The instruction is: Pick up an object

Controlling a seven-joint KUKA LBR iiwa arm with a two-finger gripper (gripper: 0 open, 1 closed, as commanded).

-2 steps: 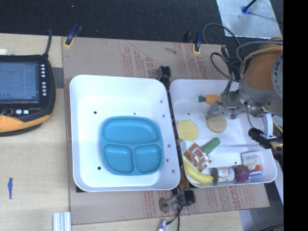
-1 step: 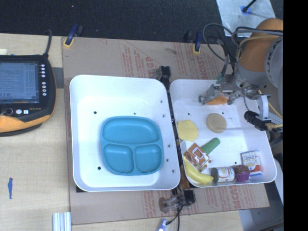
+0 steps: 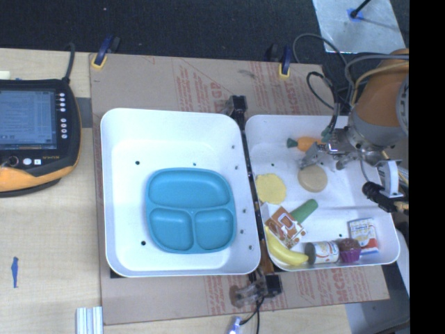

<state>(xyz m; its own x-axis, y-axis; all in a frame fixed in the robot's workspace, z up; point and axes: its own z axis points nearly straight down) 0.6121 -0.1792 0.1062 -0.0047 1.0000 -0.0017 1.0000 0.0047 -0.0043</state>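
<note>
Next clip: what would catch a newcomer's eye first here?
The blue tray lying alone in the left bin. Next, the right bin crowded with small items: a banana, bottle, green cylinder and tan disc. The arm hangs over its far corner.

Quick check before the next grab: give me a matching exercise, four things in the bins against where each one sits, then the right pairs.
Things:
1. blue tray
2. banana
3. carrot
4. tan disc

Places:
A. far end of the right bin, beside the claw
B. near left corner of the right bin
C. middle of the left bin
D. right bin, just nearer the camera than the claw

Pairs: 1-C, 2-B, 3-A, 4-D
</note>
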